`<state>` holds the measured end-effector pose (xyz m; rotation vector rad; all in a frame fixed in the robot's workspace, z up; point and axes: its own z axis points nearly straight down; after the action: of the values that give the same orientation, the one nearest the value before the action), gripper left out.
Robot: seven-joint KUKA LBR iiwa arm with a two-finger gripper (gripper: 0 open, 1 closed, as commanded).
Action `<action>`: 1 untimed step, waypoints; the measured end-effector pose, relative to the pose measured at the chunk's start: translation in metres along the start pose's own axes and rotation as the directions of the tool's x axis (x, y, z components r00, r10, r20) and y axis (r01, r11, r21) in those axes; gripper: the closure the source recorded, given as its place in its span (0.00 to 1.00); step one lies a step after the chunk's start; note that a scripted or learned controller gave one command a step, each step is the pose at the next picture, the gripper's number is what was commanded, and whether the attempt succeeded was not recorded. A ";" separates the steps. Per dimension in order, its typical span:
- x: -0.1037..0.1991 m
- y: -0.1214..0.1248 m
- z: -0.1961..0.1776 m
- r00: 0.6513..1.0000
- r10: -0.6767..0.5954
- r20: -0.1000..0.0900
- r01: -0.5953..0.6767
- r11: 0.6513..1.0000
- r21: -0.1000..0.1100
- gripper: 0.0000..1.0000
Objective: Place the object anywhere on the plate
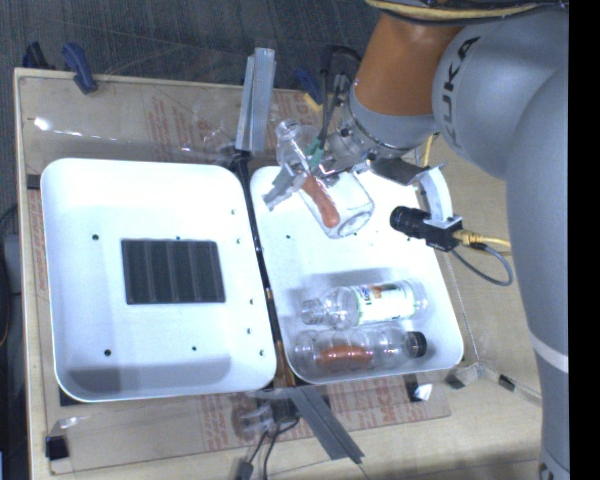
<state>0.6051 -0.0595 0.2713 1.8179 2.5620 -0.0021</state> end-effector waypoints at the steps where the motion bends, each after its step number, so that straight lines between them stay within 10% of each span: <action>1: 0.076 -0.006 0.045 0.968 0.252 -0.002 -0.252 0.968 0.008 1.00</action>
<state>0.5747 0.0103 0.2264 2.1325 2.3152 -0.0093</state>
